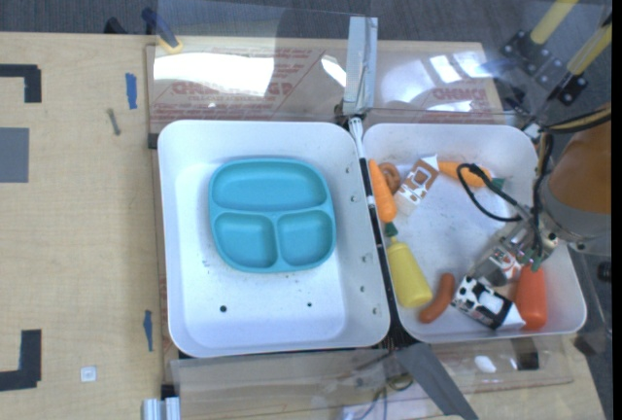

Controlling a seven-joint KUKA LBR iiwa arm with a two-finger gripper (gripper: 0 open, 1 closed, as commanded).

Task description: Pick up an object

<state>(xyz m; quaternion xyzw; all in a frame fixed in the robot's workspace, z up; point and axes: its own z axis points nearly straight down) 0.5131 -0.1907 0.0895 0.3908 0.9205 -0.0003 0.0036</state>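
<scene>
Where the gripper (507,258) is lowered in the right bin (457,219), a black-and-white toy (478,298) is noted just below-left; finger state cannot be told.

A turquoise divided plate (273,215) is lying in the white left bin (185,243); the right bin (437,214) is showing a yellow bottle (407,273), orange carrot (532,296), and black-and-white spotted toy (480,297).
</scene>
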